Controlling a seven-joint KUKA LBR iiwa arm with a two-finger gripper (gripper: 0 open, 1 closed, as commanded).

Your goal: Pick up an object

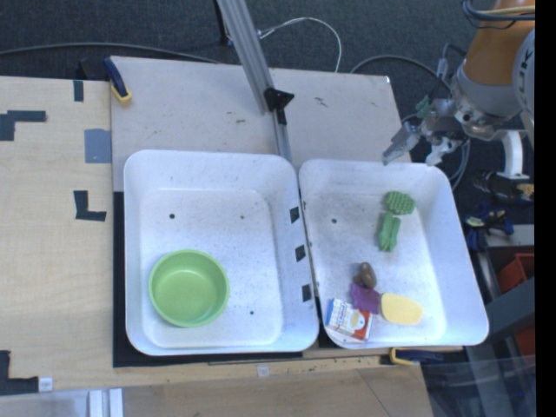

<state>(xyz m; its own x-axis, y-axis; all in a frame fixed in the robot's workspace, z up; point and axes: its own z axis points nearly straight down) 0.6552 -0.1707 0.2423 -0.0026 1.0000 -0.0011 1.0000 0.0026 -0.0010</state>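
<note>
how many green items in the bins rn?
3. Green bowl in the left bin, near corner. Round green piece and long green piece in the right bin, far side. None look hidden.

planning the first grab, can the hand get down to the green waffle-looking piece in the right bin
Probably yes. The hand hovers by the right bin's far rim, and the green ridged piece lies uncovered close by.

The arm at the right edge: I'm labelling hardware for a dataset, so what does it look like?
The arm has a grey body with an orange band above the wrist. Dark cables loop around its top. Its gripper is small, grey and metallic, with two fingers.
</note>
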